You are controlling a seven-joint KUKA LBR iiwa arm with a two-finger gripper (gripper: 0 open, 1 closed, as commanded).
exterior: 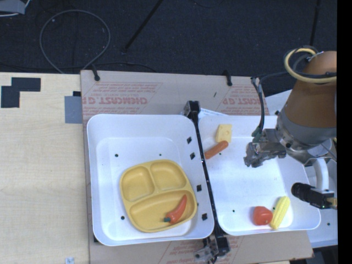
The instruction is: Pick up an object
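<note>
The gripper hangs over the right bin, nothing visibly held; its opening cannot be told. A hot dog and cheese wedge lie near the bin's far-left corner. Approach stage: it must lower onto one.

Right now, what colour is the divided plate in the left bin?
Yellow: the divided plate, seen clearly in the camera view.
</note>
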